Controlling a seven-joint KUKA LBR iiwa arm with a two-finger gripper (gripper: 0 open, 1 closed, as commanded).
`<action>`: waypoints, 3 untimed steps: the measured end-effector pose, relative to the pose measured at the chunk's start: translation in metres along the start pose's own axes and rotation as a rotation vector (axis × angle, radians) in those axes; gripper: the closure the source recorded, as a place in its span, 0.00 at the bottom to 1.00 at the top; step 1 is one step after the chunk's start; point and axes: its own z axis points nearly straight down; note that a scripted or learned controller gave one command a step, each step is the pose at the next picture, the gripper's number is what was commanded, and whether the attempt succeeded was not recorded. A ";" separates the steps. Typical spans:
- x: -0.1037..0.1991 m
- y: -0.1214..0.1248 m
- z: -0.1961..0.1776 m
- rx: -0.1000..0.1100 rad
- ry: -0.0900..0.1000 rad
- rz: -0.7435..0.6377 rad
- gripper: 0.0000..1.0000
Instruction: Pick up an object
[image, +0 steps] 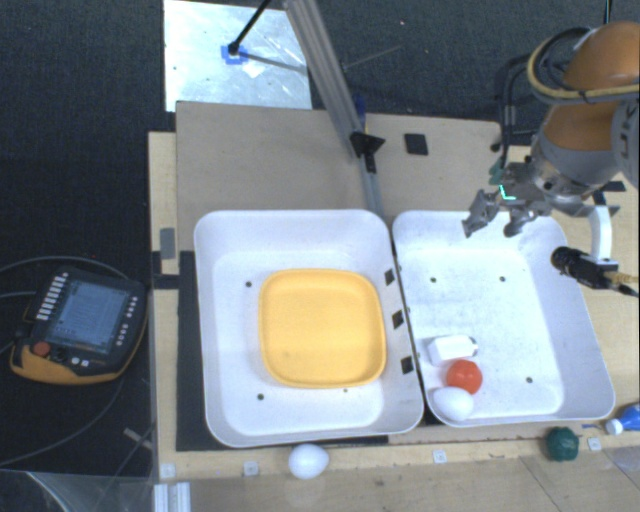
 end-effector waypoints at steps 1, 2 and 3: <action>0.000 0.000 0.000 0.000 0.000 0.000 0.00; -0.004 0.006 0.045 0.003 0.000 0.001 0.00; -0.003 0.004 0.107 0.005 0.001 0.000 0.00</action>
